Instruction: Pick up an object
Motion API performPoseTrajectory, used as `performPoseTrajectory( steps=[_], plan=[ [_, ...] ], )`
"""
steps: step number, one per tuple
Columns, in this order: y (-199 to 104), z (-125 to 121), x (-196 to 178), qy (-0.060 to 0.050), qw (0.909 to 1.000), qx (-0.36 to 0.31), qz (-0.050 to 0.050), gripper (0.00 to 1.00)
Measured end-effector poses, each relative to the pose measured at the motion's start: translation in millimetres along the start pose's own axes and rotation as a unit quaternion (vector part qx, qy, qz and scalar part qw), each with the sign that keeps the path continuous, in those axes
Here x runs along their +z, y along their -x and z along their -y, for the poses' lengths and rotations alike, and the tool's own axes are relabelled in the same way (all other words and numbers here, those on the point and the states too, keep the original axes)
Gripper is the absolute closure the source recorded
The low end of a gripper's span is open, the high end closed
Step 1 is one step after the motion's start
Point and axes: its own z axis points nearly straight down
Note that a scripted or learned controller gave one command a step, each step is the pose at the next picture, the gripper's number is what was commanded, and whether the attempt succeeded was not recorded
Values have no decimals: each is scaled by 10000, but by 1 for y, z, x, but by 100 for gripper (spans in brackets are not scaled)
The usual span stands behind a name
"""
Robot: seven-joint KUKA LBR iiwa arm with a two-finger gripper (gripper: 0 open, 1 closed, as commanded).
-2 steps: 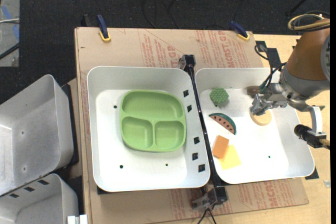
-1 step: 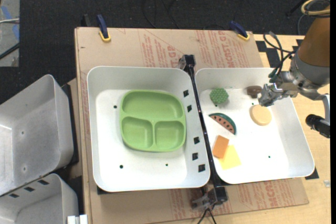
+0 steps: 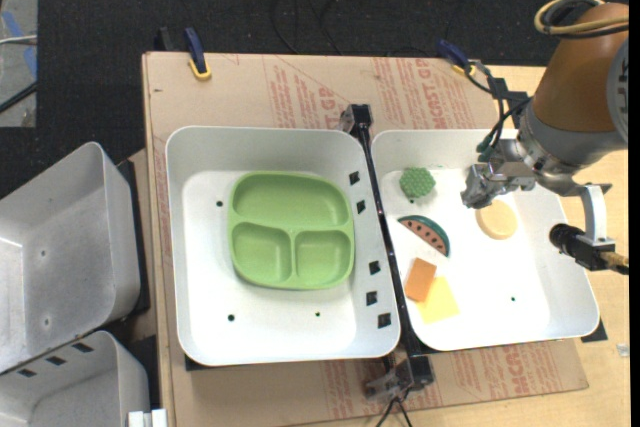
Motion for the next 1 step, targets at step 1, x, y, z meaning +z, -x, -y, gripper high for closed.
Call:
performPoseTrajectory(
  steps=[1],
  plan=[
    [-56,3,-13,8,10000,-4,3,100]
  ],
)
